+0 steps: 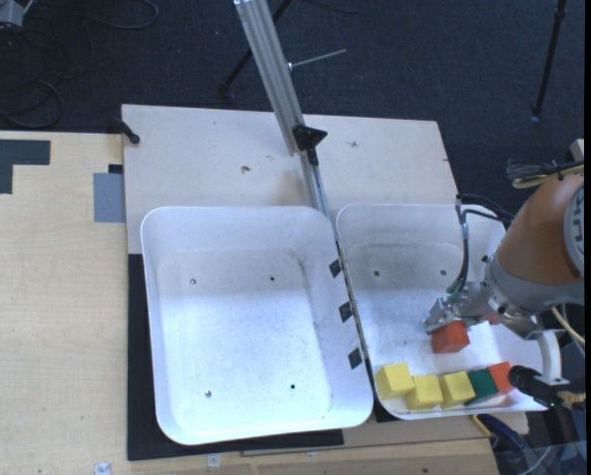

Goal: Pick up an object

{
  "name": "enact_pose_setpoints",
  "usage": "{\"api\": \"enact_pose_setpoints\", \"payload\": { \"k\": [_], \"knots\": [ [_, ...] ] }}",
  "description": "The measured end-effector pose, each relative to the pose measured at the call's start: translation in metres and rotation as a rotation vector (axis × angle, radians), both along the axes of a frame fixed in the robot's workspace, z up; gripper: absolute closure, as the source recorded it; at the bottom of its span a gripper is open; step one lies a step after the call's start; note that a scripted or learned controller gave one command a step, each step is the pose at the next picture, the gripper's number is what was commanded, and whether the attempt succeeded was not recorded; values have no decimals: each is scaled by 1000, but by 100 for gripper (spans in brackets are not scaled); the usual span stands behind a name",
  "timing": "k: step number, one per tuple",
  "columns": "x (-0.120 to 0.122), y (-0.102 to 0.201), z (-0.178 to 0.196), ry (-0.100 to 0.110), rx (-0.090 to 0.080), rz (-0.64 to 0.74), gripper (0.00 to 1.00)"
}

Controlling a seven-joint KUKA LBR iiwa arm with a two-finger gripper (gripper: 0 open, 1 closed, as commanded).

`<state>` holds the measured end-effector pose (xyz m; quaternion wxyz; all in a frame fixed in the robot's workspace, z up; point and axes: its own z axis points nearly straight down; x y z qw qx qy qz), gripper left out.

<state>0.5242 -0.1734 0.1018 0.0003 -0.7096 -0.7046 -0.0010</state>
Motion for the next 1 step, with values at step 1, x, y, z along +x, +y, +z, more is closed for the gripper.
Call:
{"api": "enact_pose_setpoints", "payload": {
  "k": [1],
  "knots": [
    [51, 68, 107, -5, 0, 13, 100]
  ]
}}
